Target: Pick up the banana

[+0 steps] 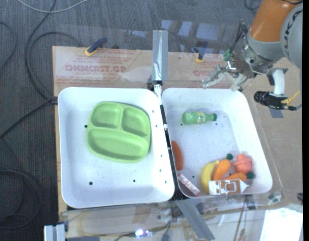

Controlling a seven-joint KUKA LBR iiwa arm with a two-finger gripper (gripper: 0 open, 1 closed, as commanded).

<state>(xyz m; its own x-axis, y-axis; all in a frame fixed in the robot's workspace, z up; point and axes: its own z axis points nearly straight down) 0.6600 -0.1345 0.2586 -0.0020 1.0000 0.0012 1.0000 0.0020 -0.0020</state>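
- While the arm (275,19) reaches in from the upper right, its end effector (225,79) hangs over the far rim of the right bin (222,144), fingers spread apart and grasping nothing.
- One finger (210,80) points left and another (240,84) points down toward the bin's far edge.
- The banana (208,172) lies in the near part of the right bin, well apart from the end effector.
- The banana curves upright, with a carrot (222,168) just beside it on its right, touching or nearly so.
- Further right sit an orange toy (243,163) and another carrot (238,176), crowded together in the near right corner.
- A small white carton (228,187) lies in front of the banana's lower end, against the near wall.
- A green bottle (198,117) lies on its side in the far part of the right bin, between the end effector and the banana.
- A red-orange item (178,155) rests along the left wall of the right bin, and a wrapped packet (188,184) lies nearer the front.
- The left bin (74,185) carries a green divided tray (119,131), slightly tilted.
- Both bins stand side by side on the bench (69,69), touching along the middle.
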